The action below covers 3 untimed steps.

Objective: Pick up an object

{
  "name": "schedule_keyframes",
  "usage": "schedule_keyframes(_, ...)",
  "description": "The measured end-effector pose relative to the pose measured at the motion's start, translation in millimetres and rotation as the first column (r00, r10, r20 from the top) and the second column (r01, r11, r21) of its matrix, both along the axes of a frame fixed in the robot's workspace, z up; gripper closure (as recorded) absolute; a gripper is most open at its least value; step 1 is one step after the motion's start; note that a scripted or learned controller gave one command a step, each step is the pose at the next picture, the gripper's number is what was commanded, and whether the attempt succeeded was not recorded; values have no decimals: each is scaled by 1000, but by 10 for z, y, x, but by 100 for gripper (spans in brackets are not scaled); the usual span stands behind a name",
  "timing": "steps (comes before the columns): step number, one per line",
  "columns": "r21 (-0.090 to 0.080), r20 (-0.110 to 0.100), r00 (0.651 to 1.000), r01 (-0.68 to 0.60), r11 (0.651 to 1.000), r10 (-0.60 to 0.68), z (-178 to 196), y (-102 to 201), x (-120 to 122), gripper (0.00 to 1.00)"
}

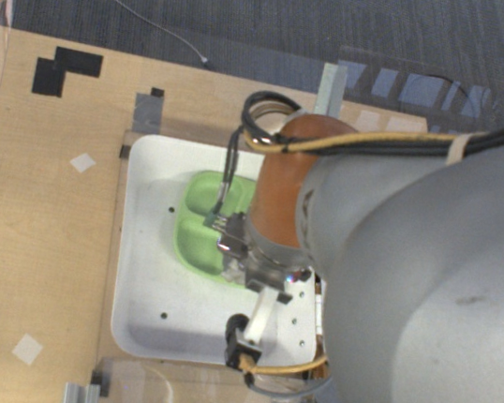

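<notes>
One grey arm [426, 299] covers the right side of the view; its orange band [282, 191] sits above the wrist, over the bin.

Desk [37, 238]: pale wood, bare along its left edge.

White bin [135, 310]: shallow, and its right edge runs under the arm.

Green thing [199, 225]: soft-looking, with two rounded lobes. It lies on the bin floor about midway between the bin's left and right edges and nearer its far edge. Its right part is hidden under the wrist.

Pincer [239, 255]: directly over the green thing's right side. Cannot tell whether it is open, closed or holding anything, since the wrist covers it.

Black L-shaped mark [64, 69]: on the desk near its far left corner.
</notes>
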<state>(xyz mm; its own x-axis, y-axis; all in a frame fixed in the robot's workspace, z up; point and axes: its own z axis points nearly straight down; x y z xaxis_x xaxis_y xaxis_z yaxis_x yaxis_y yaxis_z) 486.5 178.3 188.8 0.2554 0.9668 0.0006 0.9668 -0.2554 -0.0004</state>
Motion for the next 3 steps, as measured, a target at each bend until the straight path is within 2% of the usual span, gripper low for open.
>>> schedule_keyframes(1, 0, -1, 934, 356, 934, -356, -7, 493, -6, 100)
schedule_keyframes(2, -1, -1, 735, 678, 735, -678, -106, 566, -2, 100)
schedule_keyframes(3, 0, -2, 445, 896, 445, -896, -115, 563, 3, 100)
